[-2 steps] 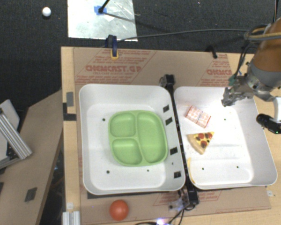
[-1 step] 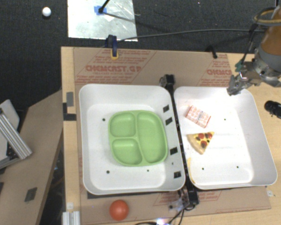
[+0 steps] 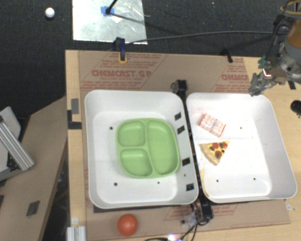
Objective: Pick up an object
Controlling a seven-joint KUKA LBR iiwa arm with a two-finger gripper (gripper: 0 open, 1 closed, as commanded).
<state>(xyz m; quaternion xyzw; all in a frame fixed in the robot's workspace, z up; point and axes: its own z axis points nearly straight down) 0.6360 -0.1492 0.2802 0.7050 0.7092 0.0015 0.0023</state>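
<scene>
In the right bin (image 3: 271, 149) lie two objects: a small pink and white wrapped packet (image 3: 212, 124) near its upper left, and a toy pizza slice (image 3: 215, 150) just below it. My gripper (image 3: 256, 87) hangs at the upper right, above the far right corner of that bin, well away from both objects. Nothing shows between its fingers.
The left bin (image 3: 98, 149) holds a green divided plate (image 3: 147, 147). A red ball (image 3: 127, 224) sits on the bench in front of the left bin. A black divider with clips (image 3: 186, 134) runs between the bins. A blue clamp (image 3: 120, 48) stands at the bench's far edge.
</scene>
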